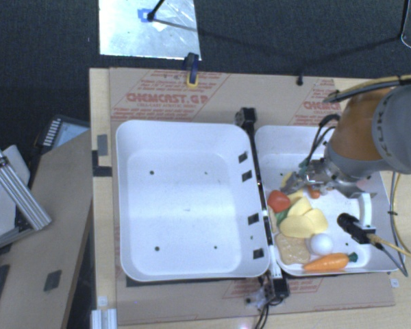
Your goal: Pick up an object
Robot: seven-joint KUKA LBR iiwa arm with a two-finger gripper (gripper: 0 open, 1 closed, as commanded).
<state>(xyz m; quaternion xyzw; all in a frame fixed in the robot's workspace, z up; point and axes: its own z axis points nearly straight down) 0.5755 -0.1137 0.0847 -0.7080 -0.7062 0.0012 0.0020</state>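
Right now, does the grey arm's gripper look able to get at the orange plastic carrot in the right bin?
Probably yes. The orange plastic carrot lies uncovered along the right white bin's near edge, only a white egg-shaped ball beside it. The gripper hovers further back over the same bin.

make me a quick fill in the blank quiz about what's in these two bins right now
1. The toy food lies in the ____ bin, as the camera view shows it.
2. The carrot is coloured ____.
3. The white egg lies just ____ the carrot in the camera view.
4. The arm's claw hangs over the same bin as the ____ tomato.

Missing words: right; orange; above; red
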